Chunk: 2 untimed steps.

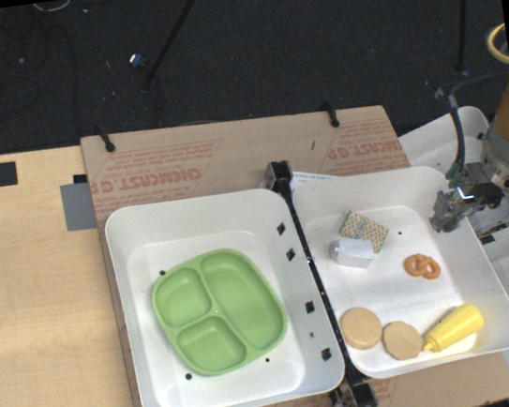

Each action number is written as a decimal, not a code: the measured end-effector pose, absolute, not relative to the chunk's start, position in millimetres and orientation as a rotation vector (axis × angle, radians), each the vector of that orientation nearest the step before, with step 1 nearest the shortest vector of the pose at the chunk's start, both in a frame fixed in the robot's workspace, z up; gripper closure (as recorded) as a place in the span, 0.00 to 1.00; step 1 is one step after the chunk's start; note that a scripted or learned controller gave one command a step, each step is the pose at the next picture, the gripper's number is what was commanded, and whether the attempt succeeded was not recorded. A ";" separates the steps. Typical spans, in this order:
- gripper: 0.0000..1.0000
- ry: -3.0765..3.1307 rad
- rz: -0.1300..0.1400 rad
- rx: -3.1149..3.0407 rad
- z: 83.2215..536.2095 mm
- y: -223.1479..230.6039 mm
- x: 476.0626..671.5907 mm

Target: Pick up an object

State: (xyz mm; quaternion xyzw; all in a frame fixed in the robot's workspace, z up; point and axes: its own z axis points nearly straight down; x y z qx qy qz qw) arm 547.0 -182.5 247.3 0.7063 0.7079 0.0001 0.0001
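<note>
Dark flooring with trailing cables lies behind our bench, where a cardboard sheet (pixel 229 159) carries two shallow white bins side by side. Our left bin (pixel 129 254) holds a green divided plate (pixel 219 312). Our right bin (pixel 394 188) holds the candidates: a patterned packet (pixel 363 227) touching a small grey-white block (pixel 352 251), a little orange pretzel (pixel 422 267), two tan round discs (pixel 361 328) side by side, and a yellow bottle (pixel 454 327) lying on its side near the bin's lower right corner.

Our gripper (pixel 451 207) hangs at the right bin's far right rim, apart from every item; we cannot tell how it is set from this angle.

We judge the yellow bottle the easiest pick: probably light hollow plastic, stiff enough to squeeze, though its rounded body may roll or slip, so we would close across its middle. The pretzel looks small and light, the discs flat and low, harder to get under.
</note>
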 end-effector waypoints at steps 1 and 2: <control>1.00 2.229 -0.001 2.219 246.3 -130.9 556.7; 1.00 2.230 -0.002 2.220 231.9 -78.7 552.8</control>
